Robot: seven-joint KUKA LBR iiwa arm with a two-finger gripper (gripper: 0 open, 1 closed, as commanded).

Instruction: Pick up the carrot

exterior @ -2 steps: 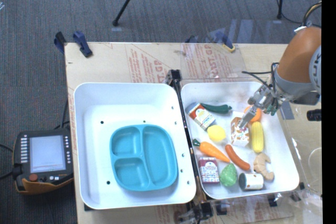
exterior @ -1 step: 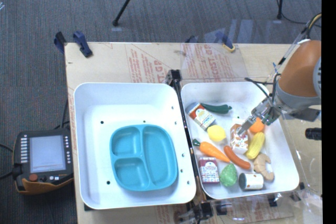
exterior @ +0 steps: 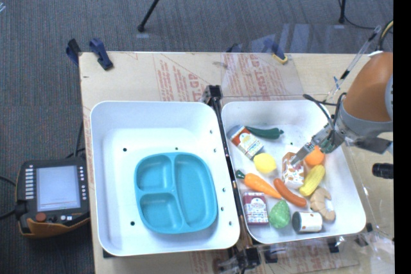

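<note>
The gripper [exterior: 307, 152] hangs low in the right bin [exterior: 292, 113], just beside a small orange fruit [exterior: 314, 157]; how wide it stands I cannot tell. The carrot [exterior: 260, 183] lies below and left of it, beside the lemon [exterior: 265, 163].

grey arm [exterior: 359, 122], orange band (wide), black cables

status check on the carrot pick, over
Gripper low in right bin, over the orange-and-white carton. Carrot loose on the bin floor, not held. Lemon and carton crowd it.
</note>
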